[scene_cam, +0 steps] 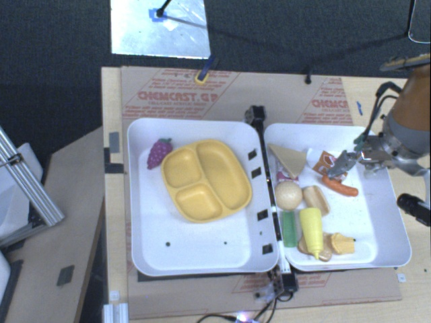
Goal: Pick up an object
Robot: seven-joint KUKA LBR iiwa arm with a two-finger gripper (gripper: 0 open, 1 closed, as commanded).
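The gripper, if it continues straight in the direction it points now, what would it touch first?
Probably the orange sausage: the gripper hangs just above it in the right bin, pointing down. Its height is unclear from this slanted view.

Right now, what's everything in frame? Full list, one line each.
bins: 2, white, side by side on the bench
divided plate: 1, yellow, left bin
grapes: 1 bunch, purple, left bin, upper left of the plate
wedge: 1, tan, right bin, top left
sausage: 1, orange-red, right bin, below the gripper
ball: 1, cream, right bin by the divider
green stick: 1, right bin, lower left
yellow bottle: 1, right bin, beside the green stick
metal sheet: 1, silver, floor above the bench
arm: 1, grey with orange band, from the right
gripper: 1, over right bin
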